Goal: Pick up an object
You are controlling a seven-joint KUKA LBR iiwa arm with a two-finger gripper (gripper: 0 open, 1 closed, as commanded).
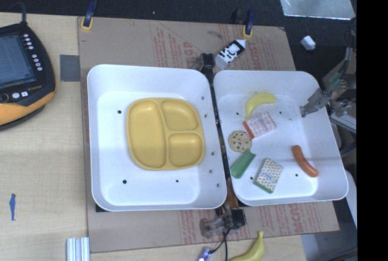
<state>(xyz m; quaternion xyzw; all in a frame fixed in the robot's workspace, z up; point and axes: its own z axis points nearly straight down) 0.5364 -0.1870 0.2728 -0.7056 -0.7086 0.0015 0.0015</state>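
The right bin holds several small items. These are a yellow banana, a red and white packet, a round cookie, a green piece, a green and white box and an orange sausage. My gripper reaches in over the bin's right rim, above and to the right of the packet and well above the sausage. It touches none of the items. Most of the arm is cut off at the right.
The left bin holds a yellow divided plate. A teach pendant lies on the bench at far left. A black and white object sits behind the bins, and another banana lies in front of them.
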